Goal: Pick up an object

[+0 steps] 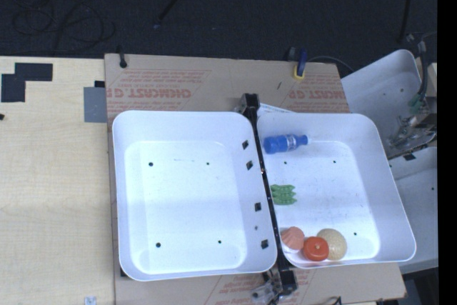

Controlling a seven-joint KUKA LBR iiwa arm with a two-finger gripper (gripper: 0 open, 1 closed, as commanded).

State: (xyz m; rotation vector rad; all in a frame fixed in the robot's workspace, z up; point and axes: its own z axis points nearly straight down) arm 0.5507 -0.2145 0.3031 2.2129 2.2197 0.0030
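The camera view shows nothing picked yet: a blue bottle [285,143] lies at the right bin's [385,175] upper left, peas [283,194] mid-left, three round things in its lower corner, so the arm must reach in and choose.

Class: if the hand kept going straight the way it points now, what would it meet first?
Hard to tell: the hand sits blurred at the right edge. Heading left, probably the right bin's rim first.
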